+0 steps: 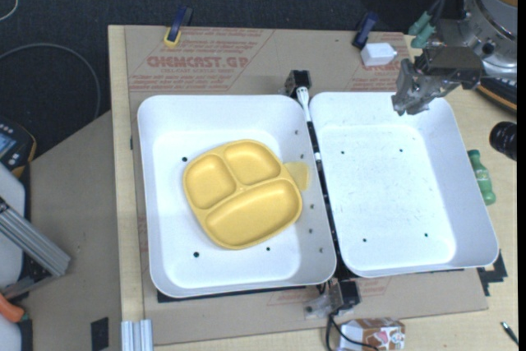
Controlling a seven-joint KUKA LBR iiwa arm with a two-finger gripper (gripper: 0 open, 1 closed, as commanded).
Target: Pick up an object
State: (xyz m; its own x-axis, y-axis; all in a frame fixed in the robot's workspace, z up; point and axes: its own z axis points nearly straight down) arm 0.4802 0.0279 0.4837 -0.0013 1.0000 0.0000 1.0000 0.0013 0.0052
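Item: yellow divided plate point(242, 193), lying flat in the middle of my left bin point(160, 127), well apart from the gripper point(408, 104). Gripper: hanging over the far edge of the right bin point(394, 251); whether the jaws stand apart I cannot tell. Arm enters from the far right corner.

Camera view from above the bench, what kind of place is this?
Probably a robotics lab test bench: two white bins side by side, a yellow divided plate in the left one, and the arm's gripper over the right bin's far edge.
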